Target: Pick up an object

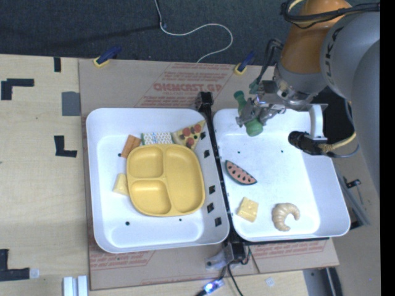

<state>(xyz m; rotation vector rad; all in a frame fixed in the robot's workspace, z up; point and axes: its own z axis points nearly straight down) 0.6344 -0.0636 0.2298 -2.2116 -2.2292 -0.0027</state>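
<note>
Hanging at the far edge of the right bin [321,184], a small green object [253,127] sits directly beneath the gripper [253,115]. Whether the jaws are spread, pressed together or pinching it cannot be told from this angle, since the metal hardware covers the contact area. The green object looks like a small toy piece: probably light, rigid moulded plastic or rubber, smooth enough to slip under a shallow pinch. A hold across its narrow body, near the middle, would likely be most secure.

Other candidates lie toward the near edge of the same bin. The watermelon slice [240,172] lies flat near the left wall; its thin profile calls for a grasp across the short width. The cheese wedge [248,209] offers flat opposing faces. The croissant [286,216], just beside it, is curved and would best be taken across its thick centre.

The left bin [99,165] holds a yellow divided plate [165,179] with several small items [179,137] crowded along its far side.
</note>
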